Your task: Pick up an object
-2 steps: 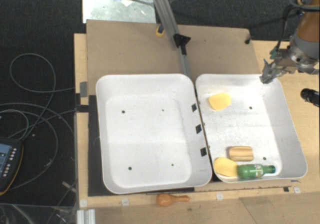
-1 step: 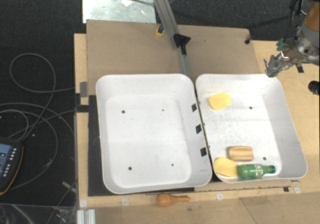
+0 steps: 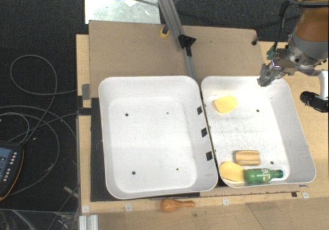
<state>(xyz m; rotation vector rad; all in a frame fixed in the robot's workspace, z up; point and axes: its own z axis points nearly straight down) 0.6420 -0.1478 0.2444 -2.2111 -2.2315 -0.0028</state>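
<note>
Your pincer (image 3: 267,77) hangs at the far right corner of the right bin (image 3: 295,121), and from this slant you cannot tell how far it is open; nothing shows in its hold. Four things lie in that bin, so you have a choice. The yellow sponge piece (image 3: 225,104) sits alone near the bin's far edge, on its left side, well apart from the rest and closest to the pincer, so I would judge it the easiest target. Come in over its middle, line up across its narrower width, and go down until you are nearly at the bin floor before you close; it looks soft, so it should give and grip well.

The other three crowd the near edge. The tan wooden block (image 3: 247,157) is short and rounded at the ends, probably hard and smooth. Just beside it lie a yellow rounded piece (image 3: 231,171) and a green bottle (image 3: 262,175), glossy, lying on its side against the near wall; the bottle would likely roll or slip, and the wall leaves little room there.

The left bin (image 3: 110,90) is matt white plastic with small dark holes. An orange pear-shaped thing (image 3: 176,204) rests on the worktop (image 3: 226,43) outside the bins, at its near edge.
</note>
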